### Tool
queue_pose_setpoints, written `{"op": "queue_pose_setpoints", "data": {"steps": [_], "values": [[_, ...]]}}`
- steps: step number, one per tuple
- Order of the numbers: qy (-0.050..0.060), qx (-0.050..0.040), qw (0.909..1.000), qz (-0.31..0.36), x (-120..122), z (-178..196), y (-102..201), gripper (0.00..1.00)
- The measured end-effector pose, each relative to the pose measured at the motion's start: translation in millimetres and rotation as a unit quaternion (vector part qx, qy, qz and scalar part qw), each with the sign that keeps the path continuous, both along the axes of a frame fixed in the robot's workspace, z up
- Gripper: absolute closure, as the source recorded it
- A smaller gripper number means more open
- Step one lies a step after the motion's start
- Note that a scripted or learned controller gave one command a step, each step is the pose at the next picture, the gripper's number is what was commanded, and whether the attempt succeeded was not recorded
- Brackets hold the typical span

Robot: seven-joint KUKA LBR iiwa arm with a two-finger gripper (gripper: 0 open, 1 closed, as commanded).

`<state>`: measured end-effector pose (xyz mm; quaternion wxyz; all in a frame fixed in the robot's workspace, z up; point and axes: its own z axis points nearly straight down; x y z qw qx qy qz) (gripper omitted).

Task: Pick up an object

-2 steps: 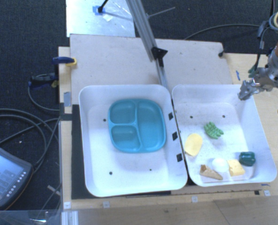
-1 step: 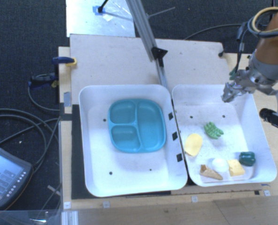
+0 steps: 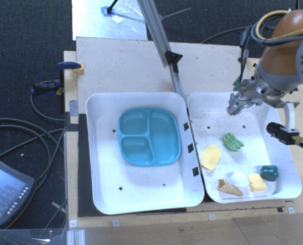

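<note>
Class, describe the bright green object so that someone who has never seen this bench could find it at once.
Start at the right-hand white bin, the one without the blue divided plate. Near its middle lies the green leafy piece, apart from the items clustered along the near edge. Its ridged, bright green form separates it from the smooth pale yellow piece beside it and the dark green piece in the corner.

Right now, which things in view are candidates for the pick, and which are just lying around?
For the job:
gripper
green toy
yellow flat piece
white ball
yellow block
dark green piece
tan wedge

Lying about:
blue divided plate
pendant
clamp
</note>
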<state>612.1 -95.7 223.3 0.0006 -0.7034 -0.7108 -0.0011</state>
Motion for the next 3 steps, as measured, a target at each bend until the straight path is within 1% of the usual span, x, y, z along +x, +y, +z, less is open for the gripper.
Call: {"op": "queue_pose_setpoints", "data": {"steps": [1,2,3], "values": [[0.0,0.0,1.0,0.0,-8.8,-4.3,50.4,1.0],[-0.001,0.0003,1.0,0.001,-1.8,-6.6,109.9,1.0],[-0.001,0.0005,1.0,0.001,-0.5,9.9,164.9,1.0]]}}
